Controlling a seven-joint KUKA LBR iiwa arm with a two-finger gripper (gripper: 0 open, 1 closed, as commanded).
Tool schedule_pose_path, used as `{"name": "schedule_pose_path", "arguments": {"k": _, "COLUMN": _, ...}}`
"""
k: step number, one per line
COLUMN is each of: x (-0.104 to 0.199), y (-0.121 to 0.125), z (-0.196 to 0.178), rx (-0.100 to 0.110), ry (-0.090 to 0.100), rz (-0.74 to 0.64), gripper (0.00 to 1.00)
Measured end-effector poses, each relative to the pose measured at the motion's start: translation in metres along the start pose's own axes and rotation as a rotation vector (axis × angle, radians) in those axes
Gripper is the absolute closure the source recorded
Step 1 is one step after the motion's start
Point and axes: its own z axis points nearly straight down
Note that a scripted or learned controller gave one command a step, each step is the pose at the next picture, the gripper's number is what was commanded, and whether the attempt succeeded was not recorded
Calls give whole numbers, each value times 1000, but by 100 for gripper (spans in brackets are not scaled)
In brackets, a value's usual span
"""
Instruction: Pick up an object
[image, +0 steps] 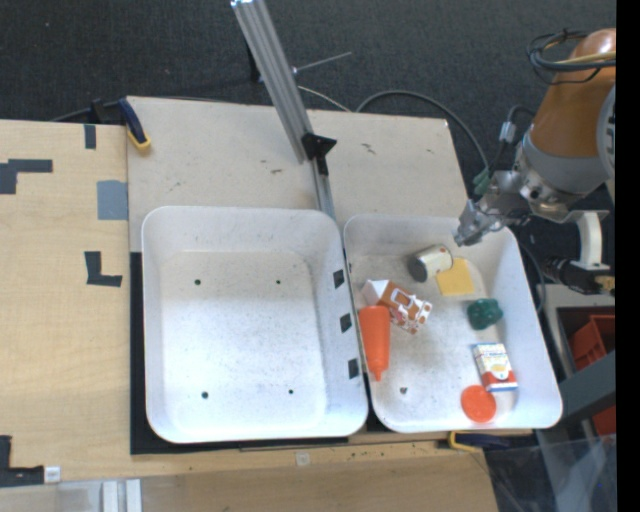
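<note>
The right bin holds several objects: an orange carrot, a red-and-white patterned box, a pale cylinder, a yellow block, a dark green lump, a small red-and-white carton and an orange disc. My gripper hangs over the bin's far right corner, just up and right of the pale cylinder, with nothing seen between its fingers.
The left bin sits beside the right one. A slanted metal pole rises behind the bins. A yellow-and-blue clamp lies at the bench's back left. Cables run behind the right bin.
</note>
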Motion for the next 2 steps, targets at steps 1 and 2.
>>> {"name": "schedule_pose_path", "arguments": {"k": 1, "x": 50, "y": -5, "z": -3, "rx": 1, "ry": 1, "rz": 0, "gripper": 100}}
{"name": "schedule_pose_path", "arguments": {"k": 2, "x": 110, "y": 1, "z": 11, "rx": 3, "ry": 1, "rz": -1, "gripper": 100}}
